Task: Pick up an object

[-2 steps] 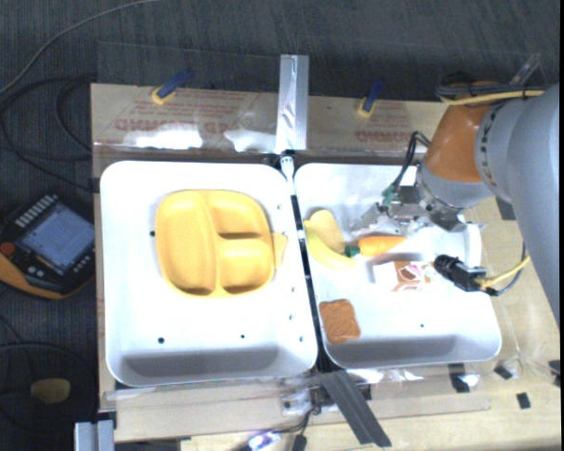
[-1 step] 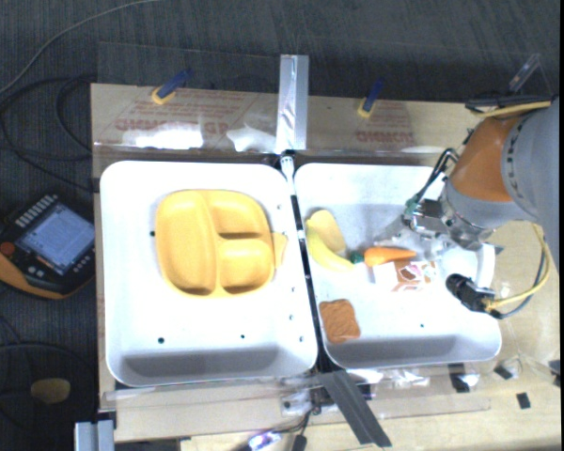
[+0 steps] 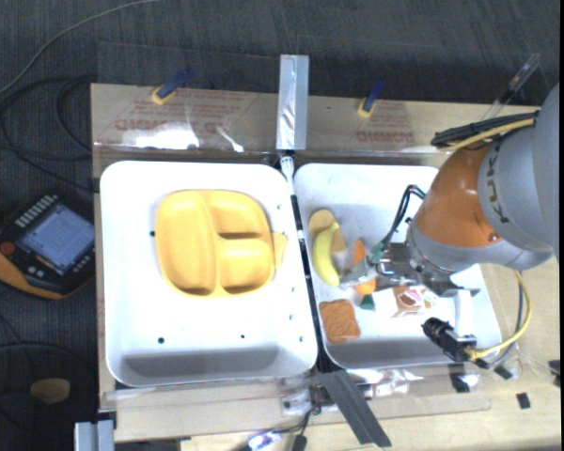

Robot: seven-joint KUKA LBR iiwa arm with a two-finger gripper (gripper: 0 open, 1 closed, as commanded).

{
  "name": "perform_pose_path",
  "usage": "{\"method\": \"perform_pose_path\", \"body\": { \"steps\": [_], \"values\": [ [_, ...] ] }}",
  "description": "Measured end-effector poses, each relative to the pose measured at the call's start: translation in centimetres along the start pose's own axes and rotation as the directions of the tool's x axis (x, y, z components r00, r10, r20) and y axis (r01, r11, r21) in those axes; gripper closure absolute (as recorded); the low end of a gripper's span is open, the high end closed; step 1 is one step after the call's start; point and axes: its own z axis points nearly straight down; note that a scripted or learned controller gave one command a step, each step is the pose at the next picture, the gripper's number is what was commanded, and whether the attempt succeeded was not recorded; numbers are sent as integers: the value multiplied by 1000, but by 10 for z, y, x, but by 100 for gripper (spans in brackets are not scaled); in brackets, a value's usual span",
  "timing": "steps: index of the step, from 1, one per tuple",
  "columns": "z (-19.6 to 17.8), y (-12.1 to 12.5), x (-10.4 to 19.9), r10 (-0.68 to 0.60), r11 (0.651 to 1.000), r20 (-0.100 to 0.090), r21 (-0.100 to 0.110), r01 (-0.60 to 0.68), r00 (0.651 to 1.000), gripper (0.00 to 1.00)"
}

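Low in the right bin [image 3: 489, 322], the jaws' [image 3: 383, 269] state is unreadable, toys crowding its left wall.

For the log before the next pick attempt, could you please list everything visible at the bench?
Bins: two, white, side by side on the bench.
Divided tray: one, yellow, left bin.
Banana: one, yellow, right bin near its left wall.
Brown slab: one, right bin, front left.
Small pieces: several, orange, green, red-white, mid right bin.
Handheld pendant: one, orange-black, floor at left.
Clips: two, yellow-blue, bench rear.
Gripper: one, over the small pieces.
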Motion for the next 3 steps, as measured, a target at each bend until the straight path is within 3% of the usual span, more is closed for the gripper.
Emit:
{"method": "perform_pose_path", "body": {
  "steps": [1, 2, 3],
  "values": [
    [-10, 1, 0, 0, 1000, -2, -1, 0, 1000, 100],
    [-144, 5, 66, -118, 993, -3, 11, 118, 993, 100],
    [-171, 13, 124, 272, 962, 4, 13, -272, 962, 100]
  ]
}}
